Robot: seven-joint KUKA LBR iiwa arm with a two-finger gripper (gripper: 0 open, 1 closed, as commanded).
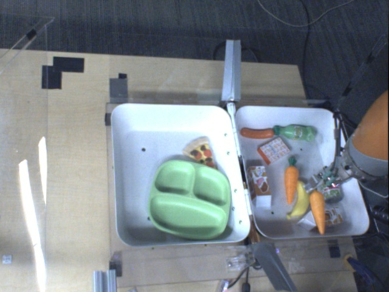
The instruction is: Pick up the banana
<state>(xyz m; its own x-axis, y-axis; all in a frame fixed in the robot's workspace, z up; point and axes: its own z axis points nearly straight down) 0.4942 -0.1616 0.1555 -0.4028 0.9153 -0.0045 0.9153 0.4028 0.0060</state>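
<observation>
The banana (298, 202) was lying in the right bin (358, 224), toward the near side, squeezed between two carrots. The smaller carrot (292, 182) was standing just off its left side, and the bigger carrot (317, 210) was lying right against its right side, tip pointing toward the front wall.

The gripper (328, 181) was hanging over the right part of that same bin, just right of the bigger carrot's top end and not on the banana. Honestly I couldn't tell how far apart it was spread, it was a small cluttered blob from where I stood, and I couldn't see anything held in it. The arm (371, 142) came in from the right, with its orange band sitting above the bin's edge.

Other stuff in the right bin: a hot dog (258, 132) and a green bottle (296, 132) along the far wall, a little red box (274, 150) below those, and a small packet (259, 180) by the left wall.

The left bin (130, 163) had a green divided plate (191, 199) in it, with a pizza slice (201, 151) just past the plate's far edge.
</observation>
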